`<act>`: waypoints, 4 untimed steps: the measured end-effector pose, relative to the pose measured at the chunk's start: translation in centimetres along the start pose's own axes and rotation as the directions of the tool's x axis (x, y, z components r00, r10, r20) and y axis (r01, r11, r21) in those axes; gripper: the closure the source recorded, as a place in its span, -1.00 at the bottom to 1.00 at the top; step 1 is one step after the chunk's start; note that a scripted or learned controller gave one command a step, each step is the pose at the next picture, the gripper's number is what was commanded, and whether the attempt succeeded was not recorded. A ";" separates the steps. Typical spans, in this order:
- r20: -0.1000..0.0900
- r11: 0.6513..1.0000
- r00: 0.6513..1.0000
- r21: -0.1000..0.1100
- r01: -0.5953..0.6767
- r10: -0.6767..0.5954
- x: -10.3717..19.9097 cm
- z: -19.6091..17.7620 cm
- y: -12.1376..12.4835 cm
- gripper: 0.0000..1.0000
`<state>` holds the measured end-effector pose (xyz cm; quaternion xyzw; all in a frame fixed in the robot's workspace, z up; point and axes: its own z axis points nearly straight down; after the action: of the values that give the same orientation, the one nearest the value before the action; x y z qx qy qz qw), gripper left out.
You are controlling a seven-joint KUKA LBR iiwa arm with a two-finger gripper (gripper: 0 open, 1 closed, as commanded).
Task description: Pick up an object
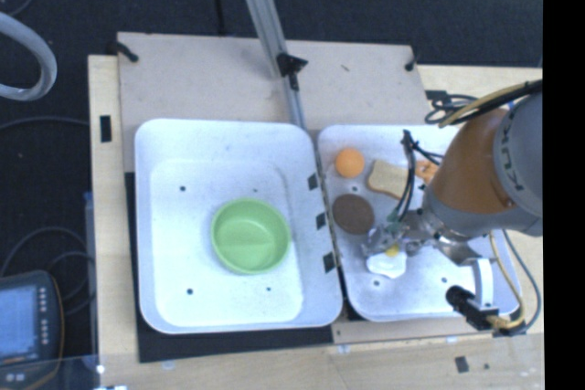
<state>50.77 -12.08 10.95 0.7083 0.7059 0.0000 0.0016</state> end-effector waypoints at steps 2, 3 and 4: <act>0.000 1.000 1.000 -0.003 0.009 -0.009 0.1 -10.6 -0.1 1.00; 0.000 1.000 1.000 -0.003 0.009 -0.009 0.1 -15.8 0.2 1.00; -0.001 1.000 1.000 0.004 0.011 -0.011 5.1 -14.2 2.4 1.00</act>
<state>53.10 -6.93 25.10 0.7043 0.7099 -0.0009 -0.0001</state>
